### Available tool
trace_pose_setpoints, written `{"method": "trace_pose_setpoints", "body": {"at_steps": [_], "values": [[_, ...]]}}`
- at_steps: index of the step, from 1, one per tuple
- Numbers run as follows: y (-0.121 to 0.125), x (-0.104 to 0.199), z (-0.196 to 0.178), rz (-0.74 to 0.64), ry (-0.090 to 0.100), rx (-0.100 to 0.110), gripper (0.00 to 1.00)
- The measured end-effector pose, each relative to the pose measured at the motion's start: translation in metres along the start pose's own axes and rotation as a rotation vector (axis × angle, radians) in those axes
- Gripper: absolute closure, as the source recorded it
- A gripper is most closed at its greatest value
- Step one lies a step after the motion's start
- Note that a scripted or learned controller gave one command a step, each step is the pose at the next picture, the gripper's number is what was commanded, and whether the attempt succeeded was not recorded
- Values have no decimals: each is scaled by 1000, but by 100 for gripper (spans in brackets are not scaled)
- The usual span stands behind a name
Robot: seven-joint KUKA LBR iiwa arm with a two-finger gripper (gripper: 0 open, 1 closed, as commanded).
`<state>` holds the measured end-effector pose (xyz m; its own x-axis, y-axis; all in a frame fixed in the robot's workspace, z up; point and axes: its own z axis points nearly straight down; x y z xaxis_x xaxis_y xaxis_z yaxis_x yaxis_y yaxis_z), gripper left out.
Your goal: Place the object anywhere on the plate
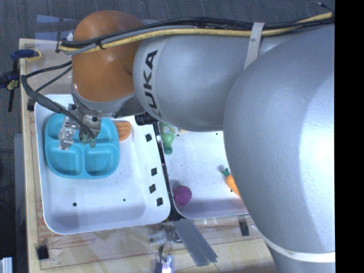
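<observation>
Two white bins sit side by side on the desk [28,152]. The jaws [79,134] hang over the blue sectioned plate [82,152] in the left bin [96,209]; whether they are wide or narrow I cannot tell. Just to their right, an orange object [123,130] lies beside the plate's edge. Well apart to the right, in the right bin [199,169], lie a purple ball [182,195], a green object [167,136] and a small carrot [230,181].

fixed overhead camera, slanted down, both bins [85,220]
</observation>
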<state>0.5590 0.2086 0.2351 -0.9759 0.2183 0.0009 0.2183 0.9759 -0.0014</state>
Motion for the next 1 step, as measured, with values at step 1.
{"method": "trace_pose_setpoints", "body": {"at_steps": [1], "values": [[0,0,0,1,0,0,0]]}}
